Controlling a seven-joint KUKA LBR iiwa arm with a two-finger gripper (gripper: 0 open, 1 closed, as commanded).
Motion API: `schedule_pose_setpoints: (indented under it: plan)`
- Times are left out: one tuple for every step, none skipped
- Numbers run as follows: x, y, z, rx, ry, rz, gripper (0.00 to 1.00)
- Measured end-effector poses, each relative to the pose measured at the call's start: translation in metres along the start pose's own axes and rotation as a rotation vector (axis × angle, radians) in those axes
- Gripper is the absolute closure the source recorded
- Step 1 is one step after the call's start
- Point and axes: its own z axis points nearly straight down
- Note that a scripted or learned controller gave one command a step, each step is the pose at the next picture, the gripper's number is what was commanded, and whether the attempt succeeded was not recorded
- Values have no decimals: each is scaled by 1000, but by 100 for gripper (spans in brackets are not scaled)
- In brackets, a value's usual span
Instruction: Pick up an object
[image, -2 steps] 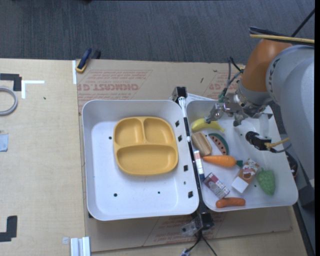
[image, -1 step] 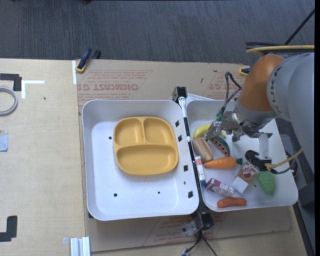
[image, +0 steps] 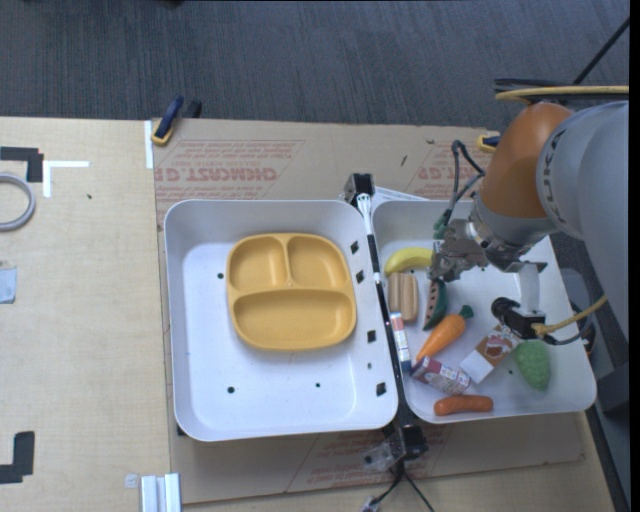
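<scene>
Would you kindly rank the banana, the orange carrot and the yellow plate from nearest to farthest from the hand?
From the hand:
1. Banana, just beside it in the right bin.
2. Orange carrot, lower in that bin.
3. Yellow plate, over in the left bin.

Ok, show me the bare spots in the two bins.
Left bin: bare floor in front of the yellow plate and a strip along its left wall. Right bin: crowded; banana, carrot and green toy leave small gaps. The gripper hangs over its back.
</scene>
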Motion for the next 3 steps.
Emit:
schedule_pose_setpoints:
  plan:
    - [56,-25,-159,3,3,91,100]
    - [27,-43,-307,-1,2,-472,100]
    - [43,-90,-217,2,3,-469,100]
